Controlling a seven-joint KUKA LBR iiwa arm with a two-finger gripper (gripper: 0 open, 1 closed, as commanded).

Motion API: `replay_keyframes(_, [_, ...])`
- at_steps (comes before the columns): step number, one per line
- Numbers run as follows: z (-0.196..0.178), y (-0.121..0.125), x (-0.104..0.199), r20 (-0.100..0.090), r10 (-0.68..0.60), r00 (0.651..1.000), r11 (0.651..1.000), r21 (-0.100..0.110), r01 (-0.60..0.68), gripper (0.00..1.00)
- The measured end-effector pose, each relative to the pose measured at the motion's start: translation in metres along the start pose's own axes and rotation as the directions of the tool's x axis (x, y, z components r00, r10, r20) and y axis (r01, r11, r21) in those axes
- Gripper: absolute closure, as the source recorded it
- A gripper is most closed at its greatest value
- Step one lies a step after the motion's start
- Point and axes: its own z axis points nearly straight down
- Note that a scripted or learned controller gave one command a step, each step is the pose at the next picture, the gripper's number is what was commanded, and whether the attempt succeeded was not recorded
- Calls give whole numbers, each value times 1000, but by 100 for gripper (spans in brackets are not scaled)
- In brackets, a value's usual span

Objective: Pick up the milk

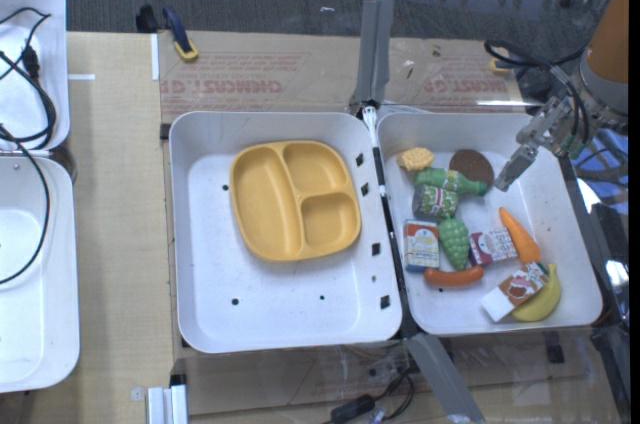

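The right bin (580, 212) holds a cluster of toy foods. A small white carton with a red top (421, 245) stands near the bin's left wall, and it looks like the milk. A smaller white and pink carton (492, 245) lies to its right, beside a green grape bunch (455, 240). A third white packet (513, 291) rests against the banana (543, 297). My gripper (508, 174) hangs above the bin's upper right part, next to the brown cookie (471, 166), well up and right of the cartons. Nothing is seen in it.
A yellow divided plate (296, 199) lies in the left bin (200, 312). The right bin also holds a corn cob (415, 157), a green bottle (450, 181), a green can (435, 202), a carrot (519, 234) and a sausage (453, 277). Cables lie at the upper right.
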Motion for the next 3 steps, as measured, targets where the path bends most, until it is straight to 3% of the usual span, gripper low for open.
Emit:
replay_keyframes(1, [-9, 1, -1, 4, 1, 1000, 1000, -2, -1, 100])
replay_keyframes(2, [-77, 22, -33, 2, -71, 997, 997, 0, 71, 100])
replay_keyframes(3, [-86, 22, -34, 5, -69, 998, 998, -2, 69, 100])
